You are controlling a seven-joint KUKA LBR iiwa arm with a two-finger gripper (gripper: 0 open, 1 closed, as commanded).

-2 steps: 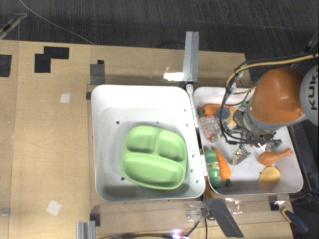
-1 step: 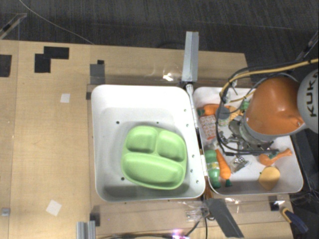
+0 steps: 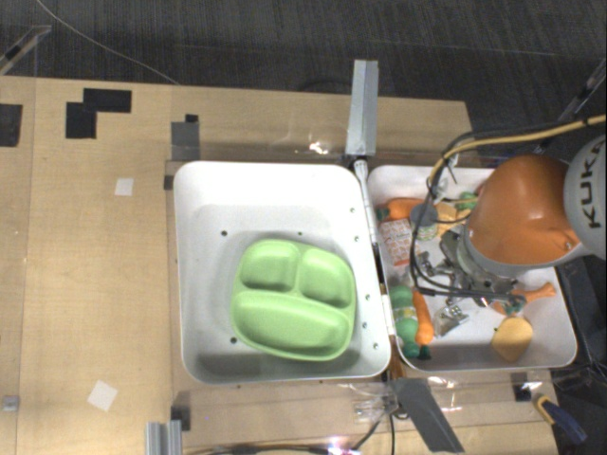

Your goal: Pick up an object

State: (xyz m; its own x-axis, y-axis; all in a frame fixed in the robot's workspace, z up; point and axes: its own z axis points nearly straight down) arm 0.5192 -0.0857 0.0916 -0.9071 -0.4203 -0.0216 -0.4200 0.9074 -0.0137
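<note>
Honestly, I cannot tell my gripper's (image 3: 453,303) state; crowded toys in the right white bin (image 3: 560,354) risk a miss.

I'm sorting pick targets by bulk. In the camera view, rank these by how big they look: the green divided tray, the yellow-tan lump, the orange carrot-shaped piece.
1. Green three-compartment plastic tray, by far the largest.
2. Yellow-tan rounded lump.
3. Orange carrot-shaped piece, narrower, but partly hidden among clutter, so this last pair is unsure.
</note>
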